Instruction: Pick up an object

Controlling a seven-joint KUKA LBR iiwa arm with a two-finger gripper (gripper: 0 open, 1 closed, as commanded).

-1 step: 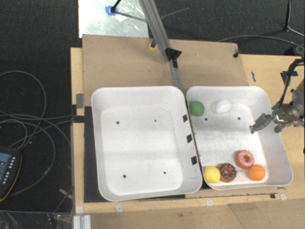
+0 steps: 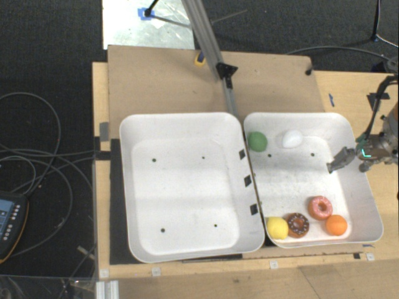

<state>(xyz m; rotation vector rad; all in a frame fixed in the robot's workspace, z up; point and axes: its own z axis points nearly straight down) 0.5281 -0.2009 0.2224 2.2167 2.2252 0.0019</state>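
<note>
The right bin (image 2: 358, 185) holds several small objects. A green ball (image 2: 257, 141) and a white rounded object (image 2: 292, 139) lie near its far edge. Along its near edge sit a yellow lemon (image 2: 277, 228), a chocolate donut (image 2: 297, 225), a pink donut (image 2: 320, 207) and an orange (image 2: 336, 225). My gripper (image 2: 341, 161) reaches in from the right, over the bin's right side, above and apart from the pink donut. Nothing shows in its grasp.
The left bin (image 2: 134, 185) lies beside the right one, joined by dark clips (image 2: 247, 180). A grey pole (image 2: 209, 39) slants down to the far edge between the bins. Cables and a pendant (image 2: 9, 220) lie on the floor at left.
</note>
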